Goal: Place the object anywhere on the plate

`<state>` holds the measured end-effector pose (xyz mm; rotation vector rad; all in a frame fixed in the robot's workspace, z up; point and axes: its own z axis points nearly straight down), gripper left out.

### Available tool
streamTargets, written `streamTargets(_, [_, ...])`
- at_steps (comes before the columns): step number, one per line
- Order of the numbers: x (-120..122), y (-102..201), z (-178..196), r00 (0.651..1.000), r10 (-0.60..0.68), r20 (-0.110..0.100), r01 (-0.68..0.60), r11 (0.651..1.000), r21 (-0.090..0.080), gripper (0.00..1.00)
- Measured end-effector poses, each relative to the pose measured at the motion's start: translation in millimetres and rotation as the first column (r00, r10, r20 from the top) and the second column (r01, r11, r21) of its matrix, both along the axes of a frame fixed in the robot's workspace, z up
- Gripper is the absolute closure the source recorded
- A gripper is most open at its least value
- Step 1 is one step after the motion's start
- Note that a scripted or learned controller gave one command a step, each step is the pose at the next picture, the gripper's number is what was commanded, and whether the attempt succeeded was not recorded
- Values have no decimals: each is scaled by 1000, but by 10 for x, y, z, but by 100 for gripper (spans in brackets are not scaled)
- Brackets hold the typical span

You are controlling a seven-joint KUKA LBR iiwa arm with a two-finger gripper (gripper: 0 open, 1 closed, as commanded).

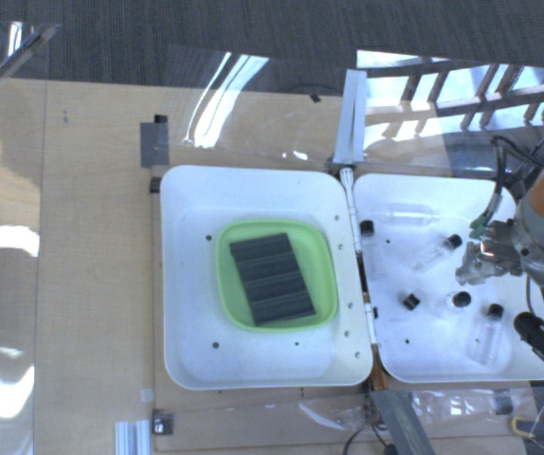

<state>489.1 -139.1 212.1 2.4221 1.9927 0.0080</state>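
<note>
A pale wooden bench [82, 282] carries two shallow white plastic bins touching side by side, the left bin [187, 349] toward nine o'clock and the right bin [390, 354] toward three o'clock, with a small dark grey rectangular block [154, 143] lying near the left bin's eleven o'clock corner.

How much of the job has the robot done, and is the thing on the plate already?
It looks done: a dark ribbed block already lies flat on the green plate in the left bin. The gripper is over the right bin, among small clear vials with black caps, and nothing can be made out in it. If the block was the object, nothing is left but moving the arm away.
</note>
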Motion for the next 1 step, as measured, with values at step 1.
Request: streamTargets(1, [0, 0, 0, 1000, 0, 0, 0, 1000, 0, 0])
